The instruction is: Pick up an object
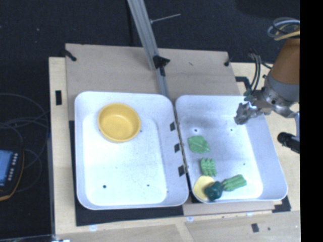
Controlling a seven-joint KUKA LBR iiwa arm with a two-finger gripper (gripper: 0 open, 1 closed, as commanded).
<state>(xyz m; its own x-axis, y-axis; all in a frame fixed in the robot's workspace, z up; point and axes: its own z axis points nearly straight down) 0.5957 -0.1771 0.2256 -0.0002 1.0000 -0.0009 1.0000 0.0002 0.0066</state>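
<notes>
The right bin holds a light green leaf-shaped piece, a small ridged green piece, a green brush-like object, and a small yellow cup with a dark teal ball against it. A yellow bowl sits in the left bin. My gripper hangs over the right bin's upper right part, well away from all the objects. Nothing shows between its tips.
A grey metal rail slants from the top down to the gap between the bins. The arm's orange band stands at the right. A handheld controller lies off the bench at the left.
</notes>
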